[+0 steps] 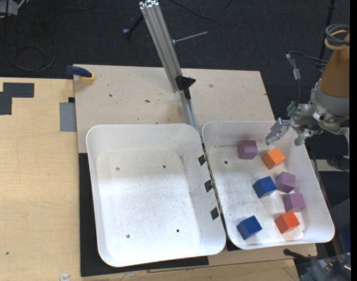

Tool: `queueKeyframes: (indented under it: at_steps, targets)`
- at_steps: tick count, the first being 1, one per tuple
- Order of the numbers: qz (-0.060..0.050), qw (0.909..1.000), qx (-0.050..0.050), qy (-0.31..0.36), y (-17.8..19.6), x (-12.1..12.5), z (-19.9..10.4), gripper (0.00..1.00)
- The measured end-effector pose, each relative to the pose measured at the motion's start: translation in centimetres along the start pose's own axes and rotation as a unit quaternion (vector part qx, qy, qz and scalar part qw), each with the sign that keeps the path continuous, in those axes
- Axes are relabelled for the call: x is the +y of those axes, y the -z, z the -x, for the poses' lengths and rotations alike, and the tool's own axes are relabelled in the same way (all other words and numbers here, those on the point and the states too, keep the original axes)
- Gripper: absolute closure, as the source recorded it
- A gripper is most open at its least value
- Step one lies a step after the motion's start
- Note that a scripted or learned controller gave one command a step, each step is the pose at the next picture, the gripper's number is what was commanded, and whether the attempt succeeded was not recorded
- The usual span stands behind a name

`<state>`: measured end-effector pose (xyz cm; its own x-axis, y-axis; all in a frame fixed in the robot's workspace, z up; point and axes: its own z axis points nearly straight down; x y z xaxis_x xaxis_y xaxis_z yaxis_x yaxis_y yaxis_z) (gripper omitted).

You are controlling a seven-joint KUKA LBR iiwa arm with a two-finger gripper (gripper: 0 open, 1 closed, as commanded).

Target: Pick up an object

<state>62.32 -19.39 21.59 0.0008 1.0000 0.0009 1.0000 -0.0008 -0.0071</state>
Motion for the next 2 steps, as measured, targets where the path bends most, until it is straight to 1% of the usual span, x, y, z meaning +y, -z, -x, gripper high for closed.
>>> queueKeyframes:
  at_steps: [1, 2]
  targets:
    - [0.000, 1.0000, 0.001, 0.000, -4.6, -0.3, -0.7, 0.00]
    - [0.007, 1.0000, -0.004, 0.000, -10.1, 0.3, -0.4, 0.00]
